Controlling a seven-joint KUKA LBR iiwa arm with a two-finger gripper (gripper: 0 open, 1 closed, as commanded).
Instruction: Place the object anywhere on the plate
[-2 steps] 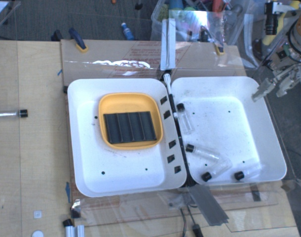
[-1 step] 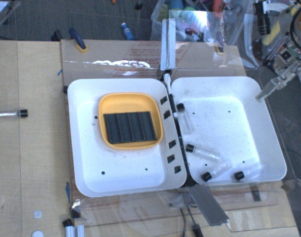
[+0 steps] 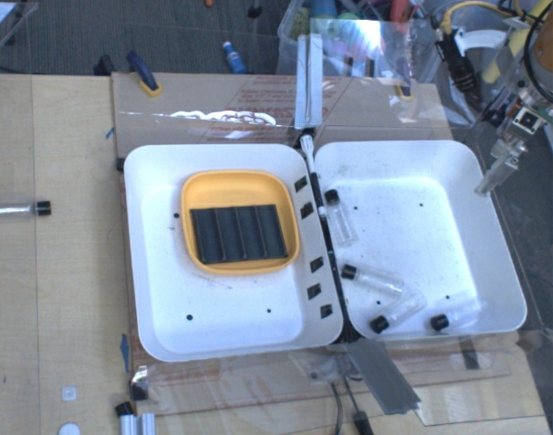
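Observation:
A yellow plate (image 3: 195, 198) with rounded corners lies in the left bin (image 3: 154, 297). On it rests a dark grey ridged rectangular object (image 3: 238, 234), lying flat and covering most of the plate's floor. My gripper (image 3: 492, 172) hangs at the right bin's far right rim, well away from the plate, with the arm (image 3: 530, 107) rising behind it. Nothing shows in the gripper.
The right bin (image 3: 412, 198) holds several clear vials with black caps: one by the divider (image 3: 337, 217), one lower down (image 3: 374, 281), and two near the front wall (image 3: 399, 311) (image 3: 453, 316). Cables and clutter crowd the back right.

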